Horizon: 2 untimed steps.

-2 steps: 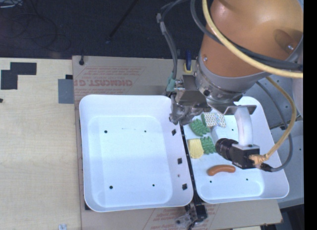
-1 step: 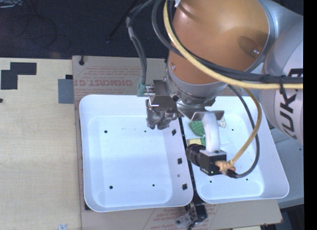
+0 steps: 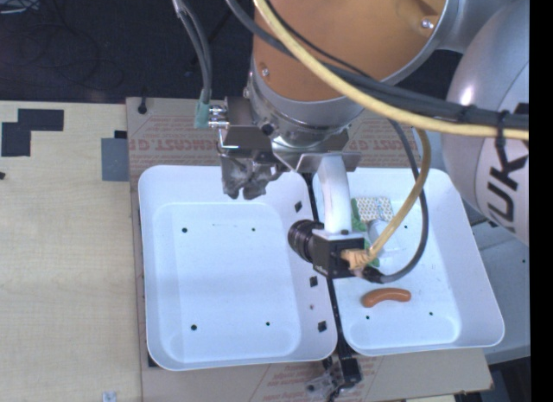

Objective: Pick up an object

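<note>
Robotics lab setting. Large industrial arm (image 3: 371,37) with exposed cabling (image 3: 346,80) over a plywood desk (image 3: 60,262); two white bins (image 3: 164,340) on cardboard (image 3: 173,137); loose wires on dark floor behind.

A small orange-brown sausage-shaped object (image 3: 386,297) lies flat on the floor of the right bin (image 3: 467,305), toward six o'clock, slightly curved, its long axis running nine to three. A white packet patterned with green dots (image 3: 372,210) lies toward the bin's twelve o'clock.

Grey arm (image 3: 363,37) lowered, pincer (image 3: 246,180) hanging
</note>
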Available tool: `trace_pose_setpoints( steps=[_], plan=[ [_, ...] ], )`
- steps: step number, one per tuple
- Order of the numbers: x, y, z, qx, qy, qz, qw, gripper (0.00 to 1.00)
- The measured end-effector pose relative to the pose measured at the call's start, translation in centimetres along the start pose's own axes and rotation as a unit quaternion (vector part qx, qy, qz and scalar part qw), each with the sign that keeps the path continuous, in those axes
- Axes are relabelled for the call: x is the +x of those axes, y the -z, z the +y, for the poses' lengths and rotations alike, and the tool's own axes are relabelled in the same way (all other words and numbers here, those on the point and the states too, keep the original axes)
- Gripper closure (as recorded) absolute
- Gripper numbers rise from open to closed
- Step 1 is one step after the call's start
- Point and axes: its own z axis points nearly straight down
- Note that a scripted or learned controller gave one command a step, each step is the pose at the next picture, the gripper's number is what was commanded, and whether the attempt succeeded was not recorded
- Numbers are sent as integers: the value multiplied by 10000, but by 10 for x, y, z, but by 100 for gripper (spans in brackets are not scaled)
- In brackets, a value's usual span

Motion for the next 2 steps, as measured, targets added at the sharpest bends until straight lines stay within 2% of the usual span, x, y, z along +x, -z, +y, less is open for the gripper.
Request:
trace_pose_setpoints(
  steps=[1, 2],
  plan=[
    [-37, -104, -2, 82, -44, -50, 9999, 100],
    [-24, -96, 20, 23, -18, -22, 10000, 100]
  ],
)
